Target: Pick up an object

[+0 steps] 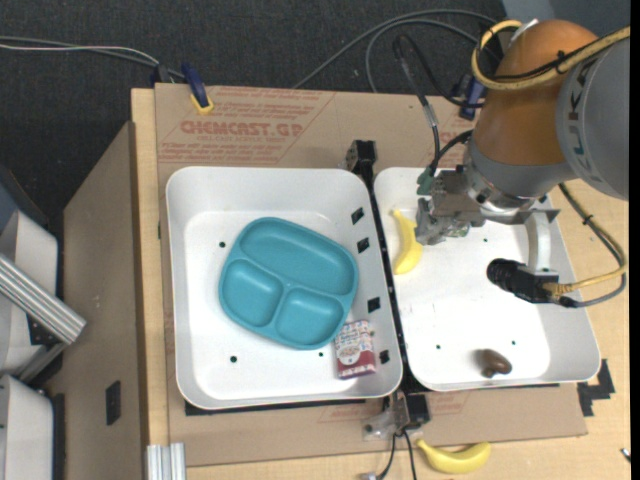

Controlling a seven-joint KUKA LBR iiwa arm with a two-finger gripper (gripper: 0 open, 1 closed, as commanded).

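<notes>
1 pincer [432,230] seemingly touching banana [405,245].

Gripper [440,218] fingers masked by wrist body; finger state not readable. Yellow banana [405,246] in right bin [560,363]: upper end tucked under gripper, contact unclear. Arm [560,98] cut off by right and top edges. Second banana [455,456] below bins cut by bottom edge. Small brown object [492,364] too small to identify. Packet [354,349] print illegible.
</notes>
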